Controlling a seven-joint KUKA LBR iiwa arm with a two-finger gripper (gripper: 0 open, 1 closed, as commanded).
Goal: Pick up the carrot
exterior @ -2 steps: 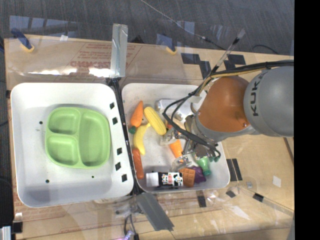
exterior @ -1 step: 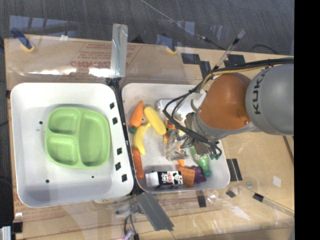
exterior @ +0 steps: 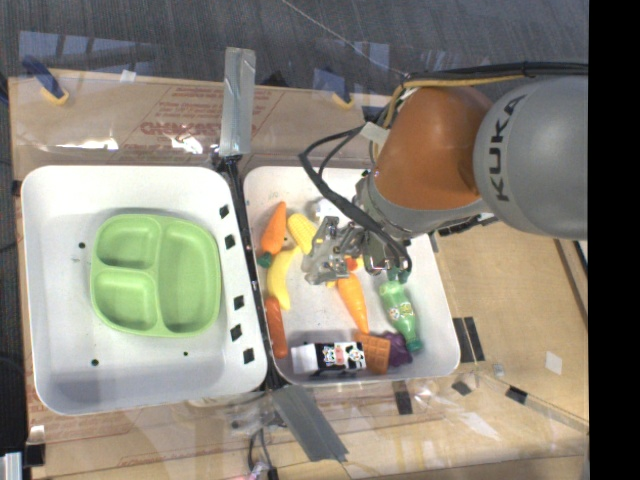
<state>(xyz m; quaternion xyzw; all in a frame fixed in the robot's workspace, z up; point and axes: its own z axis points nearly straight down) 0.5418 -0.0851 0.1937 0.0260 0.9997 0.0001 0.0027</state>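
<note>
An orange carrot [exterior: 352, 304] lies in the right bin [exterior: 436, 320], pointing down and to the right. Its upper end sits just under my gripper [exterior: 338, 256], which hangs low over the middle of that bin. The grey arm with its orange band [exterior: 430, 153] covers the bin's upper right part and hides the gripper's tips. A second orange, carrot-like piece [exterior: 273, 226] with a green end lies at the bin's upper left, well apart from the gripper.
Crowded around the carrot are a yellow banana [exterior: 281, 276], a yellow piece [exterior: 301, 230], a green bottle [exterior: 401, 308], an orange-red piece [exterior: 276, 326], a black-and-white carton [exterior: 338, 356] and a purple item [exterior: 400, 349]. The left bin [exterior: 50, 268] holds a green divided plate [exterior: 157, 274].
</note>
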